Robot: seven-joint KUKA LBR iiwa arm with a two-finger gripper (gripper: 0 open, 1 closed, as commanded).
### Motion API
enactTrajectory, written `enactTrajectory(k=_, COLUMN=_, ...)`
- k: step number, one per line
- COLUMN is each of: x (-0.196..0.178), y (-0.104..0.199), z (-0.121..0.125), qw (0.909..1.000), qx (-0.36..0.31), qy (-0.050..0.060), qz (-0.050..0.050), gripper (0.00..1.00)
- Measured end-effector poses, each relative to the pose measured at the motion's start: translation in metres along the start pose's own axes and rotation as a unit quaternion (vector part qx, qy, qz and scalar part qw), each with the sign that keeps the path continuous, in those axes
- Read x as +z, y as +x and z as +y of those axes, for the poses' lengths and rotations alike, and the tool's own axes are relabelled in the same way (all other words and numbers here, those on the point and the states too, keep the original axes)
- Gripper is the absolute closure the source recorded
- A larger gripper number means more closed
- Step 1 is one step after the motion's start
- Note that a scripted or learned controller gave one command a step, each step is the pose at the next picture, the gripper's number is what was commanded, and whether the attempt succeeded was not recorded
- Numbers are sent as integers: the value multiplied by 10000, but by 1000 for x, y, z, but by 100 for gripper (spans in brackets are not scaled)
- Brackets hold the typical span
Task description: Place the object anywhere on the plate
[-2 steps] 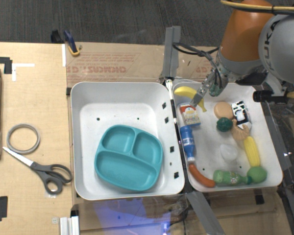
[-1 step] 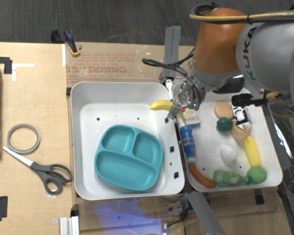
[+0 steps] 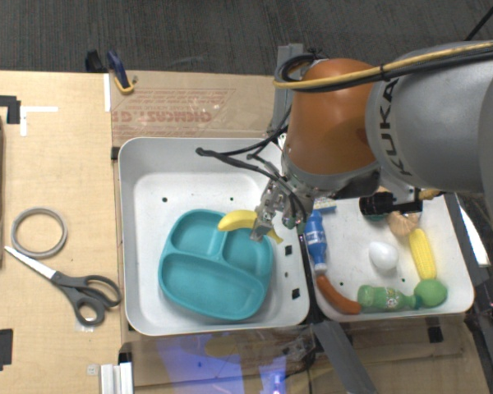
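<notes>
A teal divided plate point(image 3: 214, 273) lies in the left white bin point(image 3: 148, 187). A yellow toy banana point(image 3: 240, 221) rests over the plate's upper right rim. My gripper point(image 3: 267, 220) hangs just over the banana's right end, its fingers point(image 3: 263, 217) pointing down at the fruit. The fingers look closed around the banana's right tip. The orange band and grey arm loom above and to the right.
The right bin point(image 3: 386, 298) holds a blue bottle point(image 3: 315, 240), a sausage point(image 3: 337, 296), a green bottle point(image 3: 386, 298), a white egg point(image 3: 384, 256), corn point(image 3: 422, 253) and a green ball point(image 3: 430, 292). Scissors point(image 3: 70, 284) and a tape roll point(image 3: 39, 232) lie on the bench at left.
</notes>
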State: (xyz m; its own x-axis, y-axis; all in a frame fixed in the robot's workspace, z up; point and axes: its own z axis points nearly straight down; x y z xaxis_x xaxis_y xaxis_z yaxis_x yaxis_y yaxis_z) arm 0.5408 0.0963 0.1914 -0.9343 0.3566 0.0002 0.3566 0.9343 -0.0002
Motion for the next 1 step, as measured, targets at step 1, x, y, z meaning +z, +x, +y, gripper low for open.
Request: enactTrajectory(k=1, x=0, y=0, z=-1, qw=10000, qx=6, qy=1, qz=-1, gripper=0)
